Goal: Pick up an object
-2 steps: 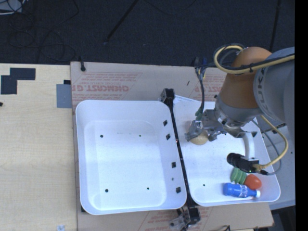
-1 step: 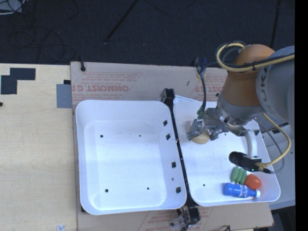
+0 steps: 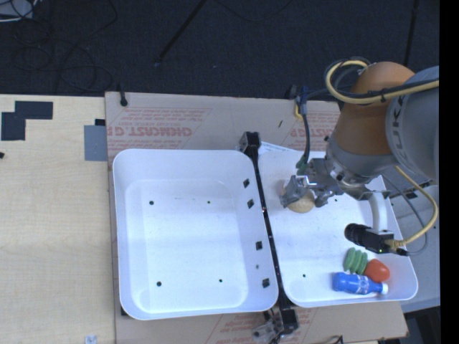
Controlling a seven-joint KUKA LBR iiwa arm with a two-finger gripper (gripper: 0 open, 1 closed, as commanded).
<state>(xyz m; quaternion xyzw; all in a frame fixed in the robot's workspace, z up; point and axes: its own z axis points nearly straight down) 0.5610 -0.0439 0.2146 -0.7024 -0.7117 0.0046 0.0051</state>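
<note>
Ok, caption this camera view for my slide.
KUKA arm's gripper over a tan object in the right bin; bottle nearby.

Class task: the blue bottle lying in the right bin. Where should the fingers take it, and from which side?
Grip the blue bottle across its mid-body, coming from above: it lies flat, long axis running left-right, white cap right, beside the red object.
</note>
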